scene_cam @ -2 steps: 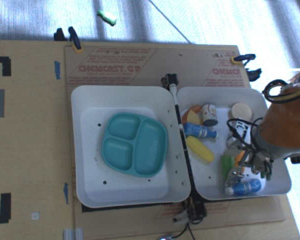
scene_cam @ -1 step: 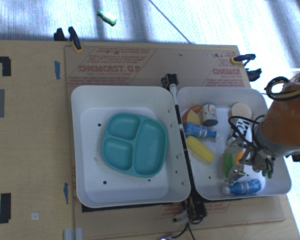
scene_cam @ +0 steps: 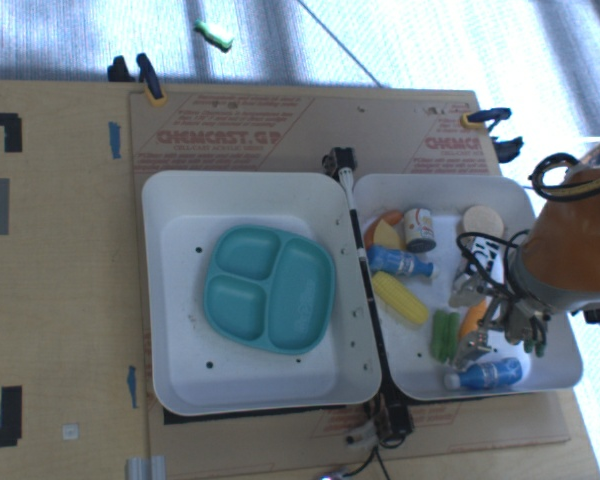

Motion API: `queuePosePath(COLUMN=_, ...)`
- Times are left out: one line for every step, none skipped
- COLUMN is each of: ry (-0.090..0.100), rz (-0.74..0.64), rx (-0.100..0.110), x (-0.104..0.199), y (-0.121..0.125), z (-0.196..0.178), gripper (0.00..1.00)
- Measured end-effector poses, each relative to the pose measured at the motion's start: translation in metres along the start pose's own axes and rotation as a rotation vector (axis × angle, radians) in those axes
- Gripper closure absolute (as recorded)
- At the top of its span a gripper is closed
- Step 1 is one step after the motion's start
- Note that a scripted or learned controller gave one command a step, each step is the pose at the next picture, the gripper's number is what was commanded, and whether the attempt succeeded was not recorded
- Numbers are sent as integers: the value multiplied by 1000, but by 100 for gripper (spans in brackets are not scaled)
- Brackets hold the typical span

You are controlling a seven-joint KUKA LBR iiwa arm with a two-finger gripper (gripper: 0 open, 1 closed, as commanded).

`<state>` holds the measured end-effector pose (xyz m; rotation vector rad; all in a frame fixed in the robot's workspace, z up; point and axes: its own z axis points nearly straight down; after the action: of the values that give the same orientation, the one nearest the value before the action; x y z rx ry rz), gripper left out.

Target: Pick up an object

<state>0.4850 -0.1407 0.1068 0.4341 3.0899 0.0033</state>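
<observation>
The claw [scene_cam: 477, 330], whose grip state I cannot tell, hangs over the orange carrot [scene_cam: 472, 320], whose long axis runs roughly one to seven o'clock.

Setting: robotics lab test bench.
Bench top: brown board [scene_cam: 230, 128] printed with lettering, clamped [scene_cam: 150, 76] at upper left and upper right of the frame.
Fixtures: two white bins [scene_cam: 170, 268] side by side, mid frame.
Markings: black tape corners [scene_cam: 5, 133] along left edge.
Contents: toy food, teal divided plate [scene_cam: 270, 288].
</observation>
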Motion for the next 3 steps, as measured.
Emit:
queuePosePath(ry=16, rz=239, rx=6, x=-3, y=-1, z=21, gripper=0)
queuePosePath(ry=16, rz=566, rx=9, x=-24, y=-9, z=21, gripper=0)
queuePosePath(ry=9, rz=566, rx=7, x=-26, y=-9, z=10, gripper=100)
